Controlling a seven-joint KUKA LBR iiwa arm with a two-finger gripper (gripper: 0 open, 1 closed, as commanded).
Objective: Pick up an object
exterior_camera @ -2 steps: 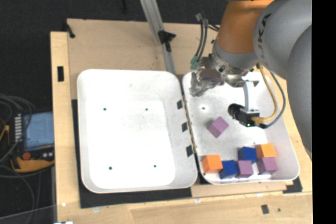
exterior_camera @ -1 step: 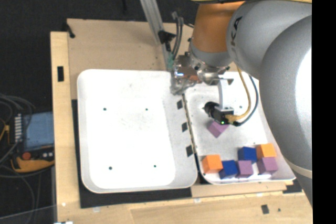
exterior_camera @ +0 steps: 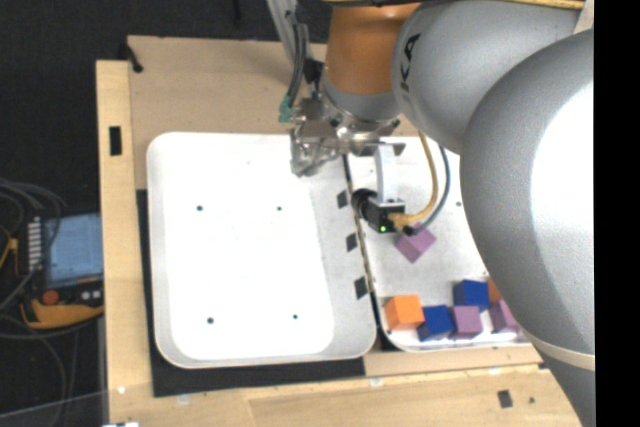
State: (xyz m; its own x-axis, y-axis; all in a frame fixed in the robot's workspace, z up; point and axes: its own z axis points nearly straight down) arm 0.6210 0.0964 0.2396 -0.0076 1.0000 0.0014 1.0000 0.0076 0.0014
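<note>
Six blocks lie in the right bin: three purple, two blue, one orange. One purple block sits alone near the bin's middle. The orange block and the rest cluster along its near edge. The gripper hangs just left of the right bin's far corner, over the left bin. No block is seen in it, and how far open it stands cannot be told. The arm bears the letters "KA".
</note>
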